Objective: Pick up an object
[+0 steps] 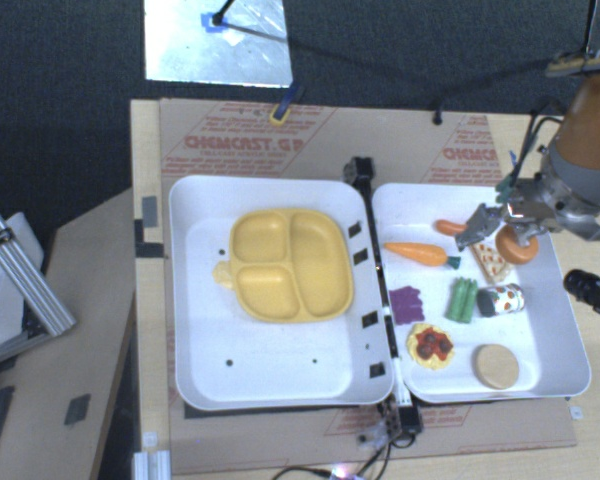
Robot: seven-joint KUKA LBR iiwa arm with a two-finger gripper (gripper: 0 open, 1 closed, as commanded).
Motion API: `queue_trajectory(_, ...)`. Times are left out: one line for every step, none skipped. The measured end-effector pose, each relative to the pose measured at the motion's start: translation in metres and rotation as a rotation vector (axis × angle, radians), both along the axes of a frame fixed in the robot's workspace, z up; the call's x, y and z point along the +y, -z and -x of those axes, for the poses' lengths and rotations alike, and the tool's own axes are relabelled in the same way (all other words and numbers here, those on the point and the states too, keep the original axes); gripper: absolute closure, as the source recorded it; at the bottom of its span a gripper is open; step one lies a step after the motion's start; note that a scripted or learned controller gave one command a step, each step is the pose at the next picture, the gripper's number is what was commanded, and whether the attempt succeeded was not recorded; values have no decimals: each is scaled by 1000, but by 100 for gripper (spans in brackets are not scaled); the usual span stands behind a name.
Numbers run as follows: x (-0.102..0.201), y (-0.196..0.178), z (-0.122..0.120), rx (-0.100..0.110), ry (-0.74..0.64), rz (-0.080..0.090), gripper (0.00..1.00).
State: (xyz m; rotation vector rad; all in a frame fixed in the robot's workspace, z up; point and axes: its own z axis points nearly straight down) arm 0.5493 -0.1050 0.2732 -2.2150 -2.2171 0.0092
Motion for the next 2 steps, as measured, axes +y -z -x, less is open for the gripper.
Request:
queue_trajectory(0,-5,-2,-11,-2,1,0)
queue_trajectory(5,38,-6,-7,-1,0,0)
